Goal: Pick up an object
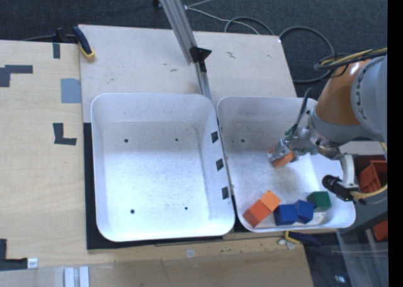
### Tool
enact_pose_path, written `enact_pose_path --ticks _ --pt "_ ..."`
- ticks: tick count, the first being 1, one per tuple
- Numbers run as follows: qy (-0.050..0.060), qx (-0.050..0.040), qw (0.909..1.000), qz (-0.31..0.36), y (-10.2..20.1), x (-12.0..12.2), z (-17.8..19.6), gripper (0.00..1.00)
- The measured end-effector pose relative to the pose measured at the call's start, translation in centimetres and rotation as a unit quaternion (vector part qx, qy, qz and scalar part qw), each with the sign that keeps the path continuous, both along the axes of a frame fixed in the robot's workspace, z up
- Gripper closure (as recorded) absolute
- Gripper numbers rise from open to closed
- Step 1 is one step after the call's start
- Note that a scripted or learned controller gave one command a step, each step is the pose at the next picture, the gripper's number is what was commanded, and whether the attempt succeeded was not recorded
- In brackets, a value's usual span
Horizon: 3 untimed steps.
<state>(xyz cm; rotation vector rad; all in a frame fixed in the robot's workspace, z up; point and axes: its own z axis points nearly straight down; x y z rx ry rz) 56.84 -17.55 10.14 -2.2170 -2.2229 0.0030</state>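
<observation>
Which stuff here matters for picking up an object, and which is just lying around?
Job:
gripper, down in the right bin
orange block
red-orange block
blue blocks
green block

Lying about:
left bin
yellow-handled clamp
cables
metal rail

Left bin [110,153] lies open; in the right bin [252,116], blocks [286,209] crowd the near edge, far half bare.

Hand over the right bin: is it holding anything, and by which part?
Cannot be told. An orange piece sits at the hand, but the grip itself is too small to make out.
</observation>
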Motion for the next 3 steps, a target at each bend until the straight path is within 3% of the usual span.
enact_pose_path --ticks 1,2,3 --pt "-0.002 0.0012 1.0000 0.003 7.3 -0.7 5.7 1.00" --pt "-0.003 -0.0001 1.0000 0.001 8.8 2.4 9.7 1.00" --pt "-0.001 0.0017 1.0000 0.003 20.3 6.8 9.0 1.00"
